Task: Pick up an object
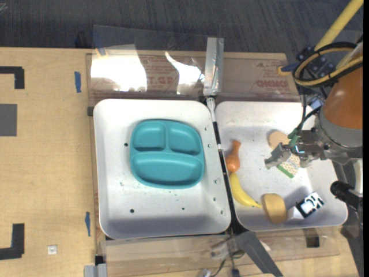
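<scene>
My gripper [281, 156] hangs low over the middle of the right bin [253, 120], reaching in from the right. Just below it, on its right side, is a small green and white patterned item [290, 167]; whether the gripper touches it is unclear. A tan round piece [278, 138] lies just behind the gripper. An orange carrot [233, 158] and a yellow banana [243, 194] lie along the bin's left side. A tan bread-like chunk [275, 206] and a black and white block [308, 205] sit near the front edge.
The left bin [109, 172] holds a teal divided plate [167, 153]. A ridge [218, 154] separates the two bins. Cables and the orange-banded arm [346, 105] stand over the right bin's right side. A clear panel [150, 68] rises behind the bins.
</scene>
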### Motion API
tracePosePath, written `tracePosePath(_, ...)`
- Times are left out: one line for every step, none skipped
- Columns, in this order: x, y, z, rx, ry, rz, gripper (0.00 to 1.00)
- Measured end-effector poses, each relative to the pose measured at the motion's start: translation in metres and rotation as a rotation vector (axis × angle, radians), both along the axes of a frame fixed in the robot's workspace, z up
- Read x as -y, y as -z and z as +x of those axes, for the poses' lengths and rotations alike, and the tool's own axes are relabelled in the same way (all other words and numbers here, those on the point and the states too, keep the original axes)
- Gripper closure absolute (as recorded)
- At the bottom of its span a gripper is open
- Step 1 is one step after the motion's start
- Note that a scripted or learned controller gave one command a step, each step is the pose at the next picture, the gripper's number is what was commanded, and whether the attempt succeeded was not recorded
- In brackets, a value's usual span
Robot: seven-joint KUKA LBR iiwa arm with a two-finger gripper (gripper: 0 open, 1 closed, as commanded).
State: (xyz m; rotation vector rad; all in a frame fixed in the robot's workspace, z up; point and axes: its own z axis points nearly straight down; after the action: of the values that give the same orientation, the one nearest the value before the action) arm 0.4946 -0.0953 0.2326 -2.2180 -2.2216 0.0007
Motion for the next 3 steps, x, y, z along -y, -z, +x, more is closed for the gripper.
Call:
tracePosePath(0.025, 0.144, -0.01, 0.009, -0.009, -0.002, 0.0)
tracePosePath(0.054, 0.145, 0.037, 0.011, -0.171, -0.003, 0.0)
tracePosePath(0.045, 0.145, 0.078, 0.01, -0.146, -0.003, 0.0)
